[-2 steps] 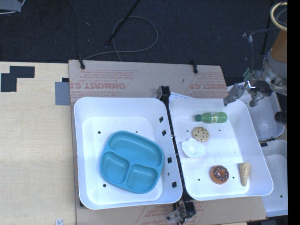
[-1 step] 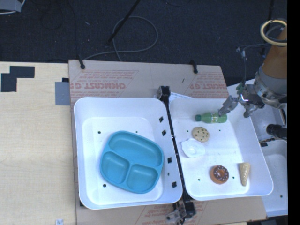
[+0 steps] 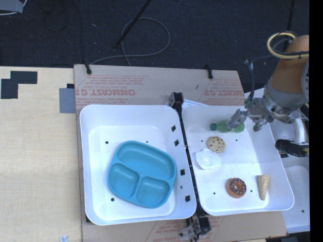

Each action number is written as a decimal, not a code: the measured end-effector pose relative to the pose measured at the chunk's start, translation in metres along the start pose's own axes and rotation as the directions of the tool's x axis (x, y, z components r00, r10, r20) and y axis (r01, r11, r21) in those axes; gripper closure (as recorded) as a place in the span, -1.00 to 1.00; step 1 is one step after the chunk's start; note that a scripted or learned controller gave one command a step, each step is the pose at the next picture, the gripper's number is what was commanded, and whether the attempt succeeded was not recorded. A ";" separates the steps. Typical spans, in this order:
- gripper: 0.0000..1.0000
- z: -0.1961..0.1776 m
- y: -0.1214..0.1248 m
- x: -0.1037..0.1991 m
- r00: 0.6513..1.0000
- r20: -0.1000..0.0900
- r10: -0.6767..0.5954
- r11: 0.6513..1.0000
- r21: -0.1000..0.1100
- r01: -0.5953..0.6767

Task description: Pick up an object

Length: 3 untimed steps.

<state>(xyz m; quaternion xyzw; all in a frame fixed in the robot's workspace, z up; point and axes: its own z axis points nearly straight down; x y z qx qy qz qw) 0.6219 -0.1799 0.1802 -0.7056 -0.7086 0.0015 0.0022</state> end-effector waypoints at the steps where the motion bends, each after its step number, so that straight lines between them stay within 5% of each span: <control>1: -1.00 0.047 0.002 -0.007 1.000 0.000 0.004 1.000 0.001 -0.004; 2: 1.00 0.035 0.003 -0.007 1.000 0.000 0.004 1.000 -0.001 -0.004; 3: 1.00 -0.024 0.003 0.000 1.000 0.001 0.003 1.000 -0.007 -0.003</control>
